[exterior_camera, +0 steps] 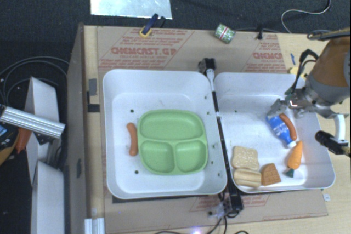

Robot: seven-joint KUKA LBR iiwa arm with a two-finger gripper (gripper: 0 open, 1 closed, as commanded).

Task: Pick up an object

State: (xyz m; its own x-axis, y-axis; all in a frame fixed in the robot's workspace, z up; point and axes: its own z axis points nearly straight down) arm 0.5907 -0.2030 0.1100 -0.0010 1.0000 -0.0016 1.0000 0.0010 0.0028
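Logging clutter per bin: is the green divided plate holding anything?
Empty. The green plate shows three bare compartments; the sausage lies beside it on the bin floor.

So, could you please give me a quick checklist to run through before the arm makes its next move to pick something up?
1. Gripper over the right bin, above its objects: ok.
2. Target close by: blue packet and hot dog lie just below the gripper: ok.
3. Target isolated: the packet and hot dog touch each other: not ok.
4. Finger opening ready for a grasp: cannot tell.
5. Nothing between the fingers yet: cannot tell.
6. Other options spaced apart: carrot lies alone; bread slice, bun and cracker are clustered: ok.
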